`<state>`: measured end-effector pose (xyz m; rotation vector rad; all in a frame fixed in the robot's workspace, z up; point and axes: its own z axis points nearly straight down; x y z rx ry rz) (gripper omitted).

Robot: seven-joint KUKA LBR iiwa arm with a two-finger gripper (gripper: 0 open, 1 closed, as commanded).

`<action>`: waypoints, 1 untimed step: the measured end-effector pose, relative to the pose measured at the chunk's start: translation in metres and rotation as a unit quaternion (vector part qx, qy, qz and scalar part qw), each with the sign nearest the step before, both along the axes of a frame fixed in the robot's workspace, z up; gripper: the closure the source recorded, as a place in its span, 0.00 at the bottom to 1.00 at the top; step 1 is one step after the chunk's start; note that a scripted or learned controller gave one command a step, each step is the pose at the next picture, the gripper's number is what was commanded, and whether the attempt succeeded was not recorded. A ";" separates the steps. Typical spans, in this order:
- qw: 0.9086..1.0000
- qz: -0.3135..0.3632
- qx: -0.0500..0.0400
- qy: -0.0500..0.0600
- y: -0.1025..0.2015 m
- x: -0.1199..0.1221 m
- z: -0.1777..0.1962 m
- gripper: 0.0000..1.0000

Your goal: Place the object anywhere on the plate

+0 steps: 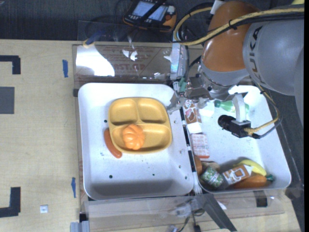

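Note:
A yellow divided plate (140, 111) lies in the left bin (91, 129). An orange pumpkin-shaped toy (133, 136) rests in the plate's front compartment, apart from the gripper. Off the plate's left rim, an orange sausage-shaped toy (111, 144) lies on the bin floor. My gripper (182, 94) hangs below the grey and orange wrist (227, 47), over the divider between the two bins and just right of the plate's far right corner. Nothing shows in its grasp.
The right bin (270, 129) holds a brown packet (192, 114) and a red-and-white packet (200, 145) along its left wall. A green bottle (227, 104) lies under the arm. Broccoli (212, 176), a juice box (236, 174) and a banana (254, 166) sit at the front.

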<state>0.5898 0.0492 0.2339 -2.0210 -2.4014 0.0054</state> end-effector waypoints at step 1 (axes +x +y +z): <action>1.000 0.000 0.000 0.000 0.000 0.000 0.000 0.00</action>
